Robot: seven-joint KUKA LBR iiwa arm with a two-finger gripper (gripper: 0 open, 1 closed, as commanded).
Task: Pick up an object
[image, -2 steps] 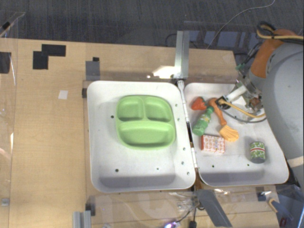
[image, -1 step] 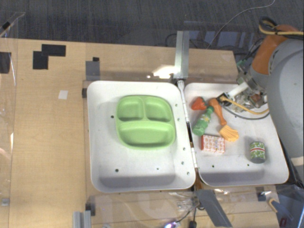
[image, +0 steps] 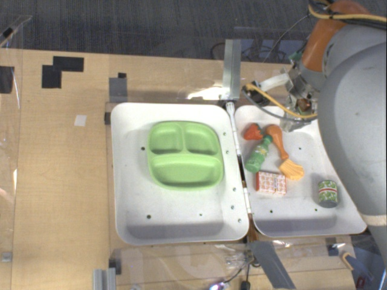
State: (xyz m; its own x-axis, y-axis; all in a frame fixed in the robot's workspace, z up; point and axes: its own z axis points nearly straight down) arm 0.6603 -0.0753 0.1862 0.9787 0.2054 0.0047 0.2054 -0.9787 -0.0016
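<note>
**Q:** What is threatening the pick at this stage?

**A:** The gripper [image: 294, 104] is hovering over the far edge of the right bin [image: 302, 222], beyond the carrot-shaped toy [image: 278, 141]. Whether it is spread or closed cannot be told, since cables and the wrist are masking it; nothing is showing in its grasp. The candidates are crowding together: the red toy [image: 253, 132] is lying just left of the carrot-shaped toy's top, the green bottle [image: 258, 156] is lying just left of its middle, and the small patterned box [image: 271, 183] is sitting below the green bottle. A descent between neighbours is likely to be nudging one piece aside or clipping two at once. The carrot-shaped toy is lying at a slant, so a grip off its axis is likely to be slipping. The can [image: 327, 193] is lying well to the right of the carrot-shaped toy, near the arm's body, and, judging by its round form, is likely to be rolling when touched.

**Q:** How many of each thing is the view showing?

**A:** Two white bins; one green divided plate [image: 184, 156], in the left bin [image: 130, 162], well left of the carrot-shaped toy; and one each of the five right-bin objects.
</note>
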